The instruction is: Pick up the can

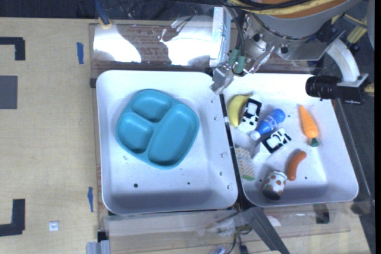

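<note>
Gripper (221, 77) hangs over the back edge where the 2 bins meet; whether it's spread or pressed together, I cannot tell. Nothing visible in it. Just beside it in the right bin (339, 181) lies a banana (236, 109). The can (274, 183) sits well apart, at the front, near a sausage (295, 163). A blue divided plate (157, 127) rests in the left bin (119, 187).

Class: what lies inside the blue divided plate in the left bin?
The blue plate shows three compartments holding nothing visible. It rests in the left bin. Whatever lies beneath the plate is covered.
</note>
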You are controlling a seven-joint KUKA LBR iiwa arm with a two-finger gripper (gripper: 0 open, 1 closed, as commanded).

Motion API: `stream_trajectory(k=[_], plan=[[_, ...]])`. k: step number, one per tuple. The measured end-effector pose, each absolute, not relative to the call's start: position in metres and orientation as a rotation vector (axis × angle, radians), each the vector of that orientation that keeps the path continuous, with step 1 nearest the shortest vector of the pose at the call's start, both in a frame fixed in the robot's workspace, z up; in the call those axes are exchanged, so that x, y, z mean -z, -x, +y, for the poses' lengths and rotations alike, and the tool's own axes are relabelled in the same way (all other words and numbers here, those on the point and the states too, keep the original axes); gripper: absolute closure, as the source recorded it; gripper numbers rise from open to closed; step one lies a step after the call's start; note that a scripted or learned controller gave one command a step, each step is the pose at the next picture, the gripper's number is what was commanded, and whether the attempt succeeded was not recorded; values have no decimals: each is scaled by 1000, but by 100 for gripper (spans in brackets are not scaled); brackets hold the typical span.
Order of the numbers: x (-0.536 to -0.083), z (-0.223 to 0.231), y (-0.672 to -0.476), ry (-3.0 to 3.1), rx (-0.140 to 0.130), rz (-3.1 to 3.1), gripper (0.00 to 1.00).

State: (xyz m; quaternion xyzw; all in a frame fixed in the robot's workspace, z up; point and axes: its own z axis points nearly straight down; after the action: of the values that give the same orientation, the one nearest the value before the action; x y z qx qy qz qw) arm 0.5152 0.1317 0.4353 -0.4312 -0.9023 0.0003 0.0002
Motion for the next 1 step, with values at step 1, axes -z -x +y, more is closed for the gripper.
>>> stream_trajectory(k=[1], plan=[[-435,132,-515,1354,-1,-2834,0]])
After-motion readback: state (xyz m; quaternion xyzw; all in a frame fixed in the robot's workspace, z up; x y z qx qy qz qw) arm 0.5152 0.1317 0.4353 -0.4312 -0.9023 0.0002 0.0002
